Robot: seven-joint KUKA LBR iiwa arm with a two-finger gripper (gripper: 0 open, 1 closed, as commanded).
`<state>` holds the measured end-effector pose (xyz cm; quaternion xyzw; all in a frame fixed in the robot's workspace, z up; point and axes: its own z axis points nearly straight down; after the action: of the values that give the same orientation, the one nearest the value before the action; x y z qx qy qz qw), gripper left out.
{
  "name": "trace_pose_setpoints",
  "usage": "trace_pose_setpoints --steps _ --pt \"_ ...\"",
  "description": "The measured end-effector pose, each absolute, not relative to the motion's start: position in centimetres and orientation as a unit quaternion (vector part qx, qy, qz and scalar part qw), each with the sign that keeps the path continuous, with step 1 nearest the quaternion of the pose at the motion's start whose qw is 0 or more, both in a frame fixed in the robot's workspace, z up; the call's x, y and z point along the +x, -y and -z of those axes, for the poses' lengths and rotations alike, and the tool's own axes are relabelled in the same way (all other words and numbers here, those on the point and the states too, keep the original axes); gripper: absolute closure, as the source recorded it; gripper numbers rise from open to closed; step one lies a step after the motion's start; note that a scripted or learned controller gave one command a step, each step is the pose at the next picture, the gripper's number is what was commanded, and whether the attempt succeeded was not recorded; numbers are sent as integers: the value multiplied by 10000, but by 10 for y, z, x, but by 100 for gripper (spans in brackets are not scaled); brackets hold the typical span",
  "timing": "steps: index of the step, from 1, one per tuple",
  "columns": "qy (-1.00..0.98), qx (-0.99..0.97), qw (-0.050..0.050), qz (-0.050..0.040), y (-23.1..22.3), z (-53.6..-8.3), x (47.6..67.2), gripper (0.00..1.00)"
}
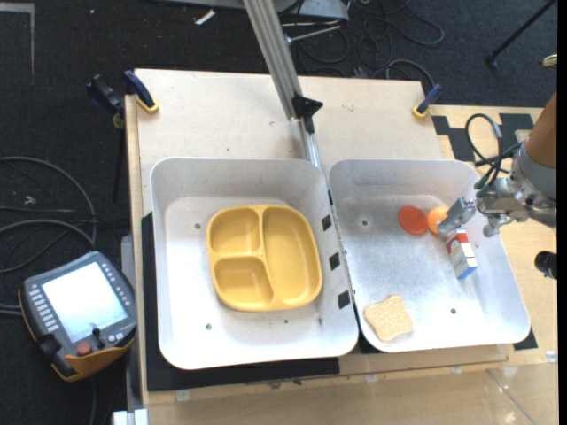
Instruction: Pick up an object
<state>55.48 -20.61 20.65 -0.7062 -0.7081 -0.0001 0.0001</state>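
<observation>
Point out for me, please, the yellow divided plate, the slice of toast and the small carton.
Yellow divided plate (264, 257): camera view, the ridge between its compartments.
Slice of toast (389, 318): camera view, middle of its top face.
Small carton (461, 255): camera view, its white side.

Two white bins (177, 237), one yellow divided plate (264, 257), one slice of bread (389, 318), one orange disc (412, 220), one small carton (461, 255)
</observation>
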Motion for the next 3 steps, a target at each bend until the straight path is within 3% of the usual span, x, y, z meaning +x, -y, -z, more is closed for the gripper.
trace_pose_setpoints --steps 1,2,3 --pt "7081 -7061 1 1 206 -207 555 0" --pt "7073 -7069 6 -9 208 -145 560 0" --pt "7073 -7069 -43 11 210 -127 562 0"
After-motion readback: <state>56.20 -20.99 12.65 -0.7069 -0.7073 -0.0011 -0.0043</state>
